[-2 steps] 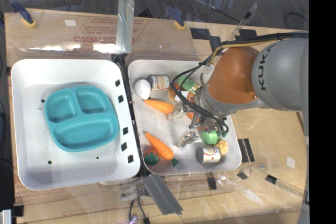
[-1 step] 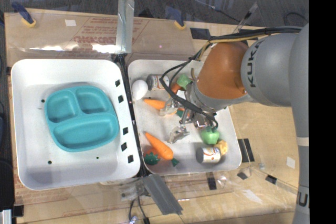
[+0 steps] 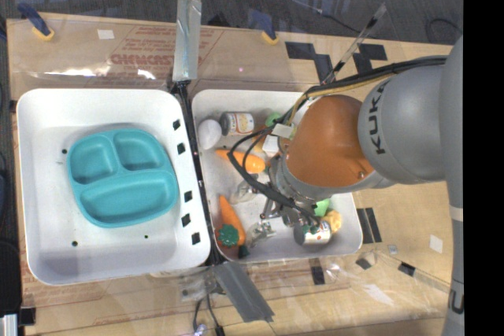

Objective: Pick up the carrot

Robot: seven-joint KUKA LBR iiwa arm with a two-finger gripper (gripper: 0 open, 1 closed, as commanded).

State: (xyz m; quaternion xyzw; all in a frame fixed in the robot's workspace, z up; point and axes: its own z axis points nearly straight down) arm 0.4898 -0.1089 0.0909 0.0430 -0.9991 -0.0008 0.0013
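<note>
Carrot (image 3: 229,219) lies near front-left corner of right bin (image 3: 206,101), green top toward front wall. Gripper (image 3: 276,218) just beside it, nothing between fingers; spread not discernible. Risk: fingers snag neighbouring can (image 3: 316,233) or pin carrot against wall.

You can't see much of the right bin (image 3: 206,102): arm (image 3: 378,138) covers its middle & right side. Orange item (image 3: 250,163) half under the wrist, can't ID it. Tool (image 3: 272,220) tips too cluttered to read. Arm cut off at right edge
</note>
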